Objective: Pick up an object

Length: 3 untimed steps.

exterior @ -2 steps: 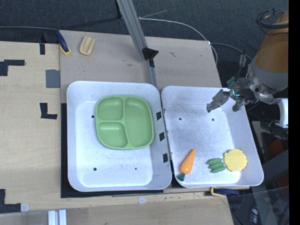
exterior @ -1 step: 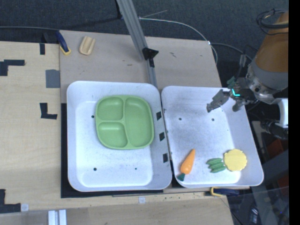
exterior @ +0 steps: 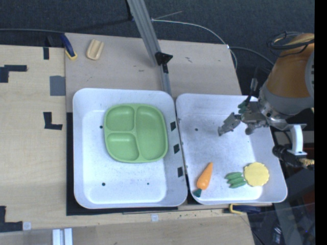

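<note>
From the overhead camera we see the gripper (exterior: pixel 236 122) hanging over the right bin (exterior: pixel 214 108), well apart from the toys at that bin's near edge; its fingers look spread and hold nothing. The carrot (exterior: pixel 205 176) lies near the front left corner, its long axis slanted, orange tip toward the upper right and green stub toward the lower left. We judge it light, stiff plastic, somewhat slippery, best pinched across its thick middle. Beside it rest a green pod (exterior: pixel 235 179) and a yellow flower piece (exterior: pixel 256 174), touching. The left bin (exterior: pixel 84 137) holds a green divided plate (exterior: pixel 136 132).
</note>
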Each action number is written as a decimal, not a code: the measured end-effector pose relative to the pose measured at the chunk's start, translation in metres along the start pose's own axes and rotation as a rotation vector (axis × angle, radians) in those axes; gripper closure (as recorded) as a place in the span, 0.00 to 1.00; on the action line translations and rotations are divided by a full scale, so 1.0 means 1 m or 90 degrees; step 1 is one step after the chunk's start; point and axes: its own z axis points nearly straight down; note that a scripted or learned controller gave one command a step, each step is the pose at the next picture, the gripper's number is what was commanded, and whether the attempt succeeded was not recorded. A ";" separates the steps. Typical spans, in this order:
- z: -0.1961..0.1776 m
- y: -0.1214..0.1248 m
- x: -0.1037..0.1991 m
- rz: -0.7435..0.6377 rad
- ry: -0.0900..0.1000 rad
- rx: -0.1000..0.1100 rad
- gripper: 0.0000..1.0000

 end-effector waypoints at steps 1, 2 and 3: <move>0.046 0.005 0.003 -0.001 0.000 -0.001 0.00; 0.094 0.012 0.004 -0.001 0.000 -0.001 0.00; 0.081 0.012 0.005 -0.001 0.000 -0.002 1.00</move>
